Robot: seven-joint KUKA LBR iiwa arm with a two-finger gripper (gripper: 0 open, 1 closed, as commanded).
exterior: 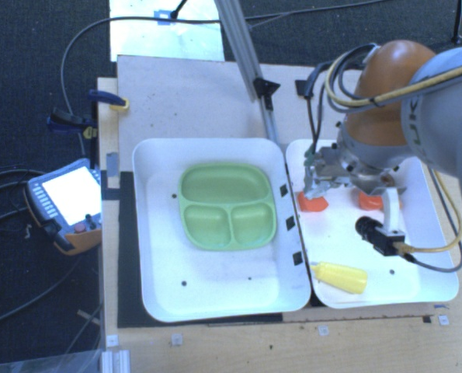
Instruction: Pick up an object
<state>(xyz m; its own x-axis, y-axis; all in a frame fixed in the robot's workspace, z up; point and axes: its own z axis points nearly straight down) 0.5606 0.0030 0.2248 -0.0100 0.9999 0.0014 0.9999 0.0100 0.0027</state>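
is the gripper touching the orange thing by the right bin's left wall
Cannot tell. In the camera view the gripper hangs directly over the orange thing and overlaps its top edge, so neither contact nor a gap shows plainly.

My pincer point(316, 185) is low in the right bin point(442, 287), just above an orange piece point(314, 203) by the bin's left wall; contact cannot be confirmed. A second orange piece point(369, 201) lies near. A yellow item point(341, 277) lies toward the front. The left bin point(159, 286) holds a green divided plate point(227, 207).
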